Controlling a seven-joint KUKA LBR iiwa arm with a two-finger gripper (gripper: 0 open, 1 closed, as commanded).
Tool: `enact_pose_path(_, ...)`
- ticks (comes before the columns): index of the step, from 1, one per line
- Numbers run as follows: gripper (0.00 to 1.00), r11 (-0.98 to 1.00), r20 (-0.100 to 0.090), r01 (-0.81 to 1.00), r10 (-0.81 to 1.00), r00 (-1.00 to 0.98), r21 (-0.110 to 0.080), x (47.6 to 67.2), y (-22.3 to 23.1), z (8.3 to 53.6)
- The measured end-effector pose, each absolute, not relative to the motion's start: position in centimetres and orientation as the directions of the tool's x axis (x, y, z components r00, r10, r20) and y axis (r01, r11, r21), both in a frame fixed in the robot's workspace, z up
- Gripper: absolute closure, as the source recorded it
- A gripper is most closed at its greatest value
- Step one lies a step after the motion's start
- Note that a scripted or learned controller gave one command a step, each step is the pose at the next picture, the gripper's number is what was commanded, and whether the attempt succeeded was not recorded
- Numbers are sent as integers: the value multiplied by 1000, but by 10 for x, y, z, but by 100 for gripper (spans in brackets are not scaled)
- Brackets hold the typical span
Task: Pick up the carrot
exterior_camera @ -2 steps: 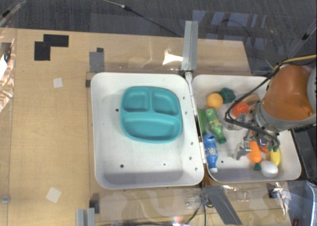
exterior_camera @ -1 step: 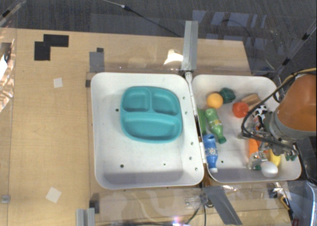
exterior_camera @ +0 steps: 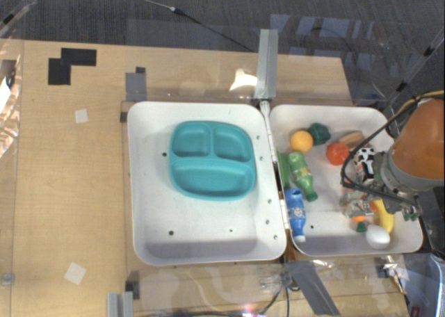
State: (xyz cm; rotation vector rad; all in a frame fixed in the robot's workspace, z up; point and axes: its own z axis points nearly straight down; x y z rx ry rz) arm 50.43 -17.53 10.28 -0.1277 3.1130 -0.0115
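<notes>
The carrot [exterior_camera: 359,224] is a small orange piece with a green end, lying in the right bin [exterior_camera: 327,242] near its front right corner. My gripper [exterior_camera: 359,203] hangs low over that corner, just behind and above the carrot, and its body partly hides the things beneath it. The arm's orange band [exterior_camera: 423,146] and grey wrist reach in from the right edge.
The right bin also holds an orange ball [exterior_camera: 301,141], a dark green piece [exterior_camera: 320,132], a red tomato [exterior_camera: 337,153], a green bottle [exterior_camera: 300,174], a blue bottle [exterior_camera: 295,212], a yellow piece [exterior_camera: 383,215] and a white egg [exterior_camera: 377,236]. A teal divided plate [exterior_camera: 211,160] lies in the left bin [exterior_camera: 149,190].
</notes>
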Motion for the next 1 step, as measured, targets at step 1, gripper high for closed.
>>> enact_pose_path(1,0,997,-25,-82,-82,-996,-8,504,-175,102)
